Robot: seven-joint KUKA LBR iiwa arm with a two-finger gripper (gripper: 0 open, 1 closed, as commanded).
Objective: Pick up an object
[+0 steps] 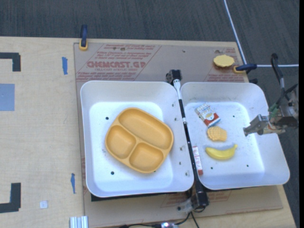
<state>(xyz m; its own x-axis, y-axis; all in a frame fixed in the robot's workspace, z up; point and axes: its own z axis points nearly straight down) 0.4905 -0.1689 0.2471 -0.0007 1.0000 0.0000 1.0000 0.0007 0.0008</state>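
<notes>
The jaws' state could not be determined; the gripper (251, 128) was observed over the right bin's (266, 175) right side. A banana (221, 152), waffle (217, 134) and carton (206, 114) were noted left of it.

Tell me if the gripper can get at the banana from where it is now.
Probably yes. The gripper sits over the right side of the right bin, and the banana lies flat and apart from the waffle, with bare bin floor between it and the gripper.

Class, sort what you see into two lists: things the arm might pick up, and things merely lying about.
Job: banana, waffle, carton, hand.
Lying about: divided plate, yellow disc on the board, blue clamp.
</notes>
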